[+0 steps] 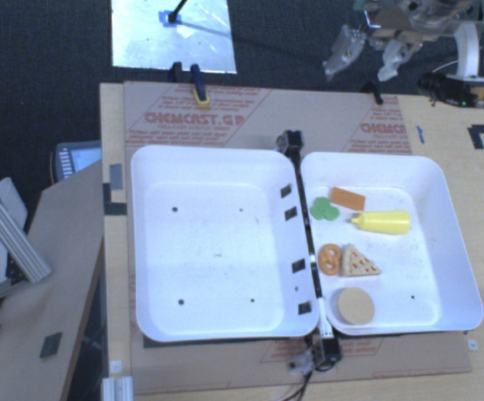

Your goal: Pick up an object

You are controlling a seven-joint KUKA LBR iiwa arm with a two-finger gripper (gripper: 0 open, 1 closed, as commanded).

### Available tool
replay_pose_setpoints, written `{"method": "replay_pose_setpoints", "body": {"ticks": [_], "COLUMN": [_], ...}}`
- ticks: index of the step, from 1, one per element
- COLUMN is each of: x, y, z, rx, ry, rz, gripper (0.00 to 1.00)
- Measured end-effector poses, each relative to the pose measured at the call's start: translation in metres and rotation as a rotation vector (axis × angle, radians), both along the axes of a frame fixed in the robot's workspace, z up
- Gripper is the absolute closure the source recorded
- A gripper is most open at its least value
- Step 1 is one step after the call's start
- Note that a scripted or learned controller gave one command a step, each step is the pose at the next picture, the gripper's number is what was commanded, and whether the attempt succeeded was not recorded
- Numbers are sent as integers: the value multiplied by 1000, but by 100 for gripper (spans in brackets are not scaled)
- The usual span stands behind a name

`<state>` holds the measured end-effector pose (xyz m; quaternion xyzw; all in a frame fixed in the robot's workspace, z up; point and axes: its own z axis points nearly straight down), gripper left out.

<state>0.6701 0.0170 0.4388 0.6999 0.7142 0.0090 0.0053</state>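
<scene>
Hovering high behind the right bin [455, 224], the gripper [365, 57] has its fingers spread and empty. Below, the yellow bottle [382, 221], orange block [348, 198], broccoli [324, 210], pretzel [329, 258], waffle wedge [359, 262] and round cookie [355, 306] crowd together; a descent could pinch neighbours.

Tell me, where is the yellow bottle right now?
The yellow bottle lies on its side in the right bin, just below the orange block and above the waffle wedge.

The bench [442, 149] bears two white bins [212, 249] side by side.
</scene>
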Motion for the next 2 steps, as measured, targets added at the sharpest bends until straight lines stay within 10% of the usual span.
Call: {"method": "replay_pose_setpoints", "body": {"ticks": [1,2], "x": [-1,-2], "y": [-11,65], "z": [2,103], "rx": [-6,-2], "ry": [12,6], "rz": [-12,-8], "gripper": [100,100]}}
